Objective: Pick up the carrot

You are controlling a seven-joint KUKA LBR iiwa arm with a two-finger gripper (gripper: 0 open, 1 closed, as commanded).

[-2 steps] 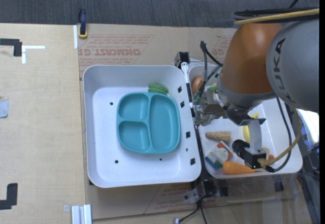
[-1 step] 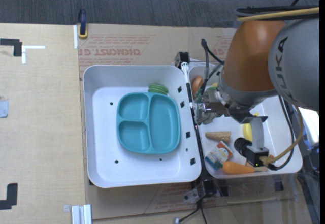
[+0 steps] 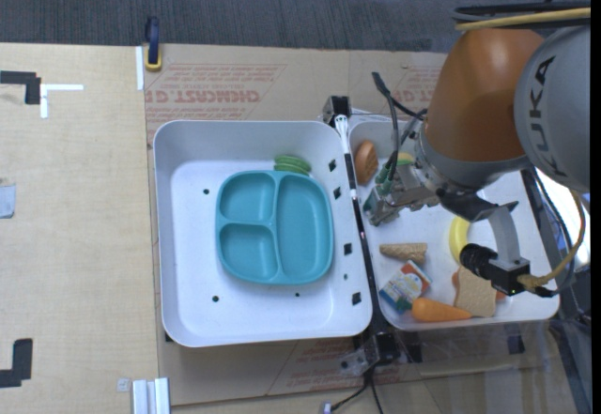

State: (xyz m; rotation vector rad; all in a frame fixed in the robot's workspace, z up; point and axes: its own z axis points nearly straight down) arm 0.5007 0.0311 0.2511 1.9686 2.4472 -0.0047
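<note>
We are looking down on two shallow white bins sitting side by side on the bench. The left white bin (image 3: 178, 243) is holding a teal three-compartment plastic plate (image 3: 275, 226), with a small green pod-shaped item (image 3: 292, 163) lying just beyond the plate's far edge. The grey arm with the orange band (image 3: 488, 107) is reaching over the right white bin (image 3: 545, 309), and its two-finger gripper (image 3: 390, 199) is hanging low near that bin's left wall; we cannot tell its state. The tapered orange carrot (image 3: 439, 312) is lying at the near edge of the right bin, apart from the gripper, touching a tan slice of bread (image 3: 476, 293) and sitting beside a small colourful packet (image 3: 404, 288). A brown egg-shaped item (image 3: 365, 159) is resting near the far wall.
</note>
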